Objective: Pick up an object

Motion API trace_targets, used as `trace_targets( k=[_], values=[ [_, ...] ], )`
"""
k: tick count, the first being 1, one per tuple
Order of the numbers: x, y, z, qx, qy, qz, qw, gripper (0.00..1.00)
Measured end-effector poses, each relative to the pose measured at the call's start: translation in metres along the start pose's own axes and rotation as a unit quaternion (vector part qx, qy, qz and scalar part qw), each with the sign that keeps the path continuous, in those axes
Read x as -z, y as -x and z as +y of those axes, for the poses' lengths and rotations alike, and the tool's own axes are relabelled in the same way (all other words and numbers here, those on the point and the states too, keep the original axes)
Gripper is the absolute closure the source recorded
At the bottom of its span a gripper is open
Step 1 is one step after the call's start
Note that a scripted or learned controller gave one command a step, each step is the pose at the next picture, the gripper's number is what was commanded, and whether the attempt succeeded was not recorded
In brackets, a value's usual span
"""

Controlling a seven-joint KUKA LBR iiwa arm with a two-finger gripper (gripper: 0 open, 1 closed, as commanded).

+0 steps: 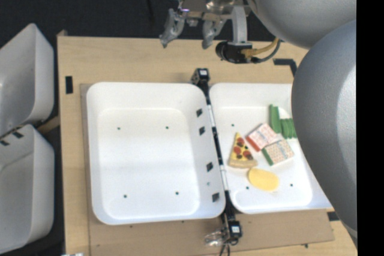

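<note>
Nothing has been picked up yet: the gripper [186, 33] is raised above the bench, fingers spread and bare (toys lie in the right bin [303, 201]).

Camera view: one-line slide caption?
End effector open above the bench's far edge; pizza slice, yellow disc, two cards and green block lie in right bin.

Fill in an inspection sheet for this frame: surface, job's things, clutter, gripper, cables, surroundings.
Surface: wooden bench bearing left bin and right bin.
Job's things: in the right bin, pizza slice, yellow disc, two small boxes, green pieces.
Clutter: nothing seen.
Gripper: gripper hangs above the bench's far edge, jaws apart, nothing between them.
Cables: yellow cable behind the right bin.
Surroundings: white containers at left.
</note>
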State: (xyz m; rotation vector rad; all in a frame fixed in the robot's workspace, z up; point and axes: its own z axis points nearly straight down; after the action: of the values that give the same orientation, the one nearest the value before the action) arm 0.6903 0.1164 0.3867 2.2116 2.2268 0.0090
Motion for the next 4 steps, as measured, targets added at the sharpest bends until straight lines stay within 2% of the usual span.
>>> trace_targets(
  k=[1,2,3,4],
  values=[
    [0.006,0.006,0.001,-0.001,-0.002,-0.003,1.0000,1.00],
    [0.175,-0.007,-0.004,-0.001,0.007,0.000,1.0000,1.00],
    [0.164,0.015,-0.043,-0.004,-0.004,-0.001,1.0000,1.00],
    [0.164,0.036,-0.089,-0.004,-0.004,-0.001,1.0000,1.00]
  ],
)
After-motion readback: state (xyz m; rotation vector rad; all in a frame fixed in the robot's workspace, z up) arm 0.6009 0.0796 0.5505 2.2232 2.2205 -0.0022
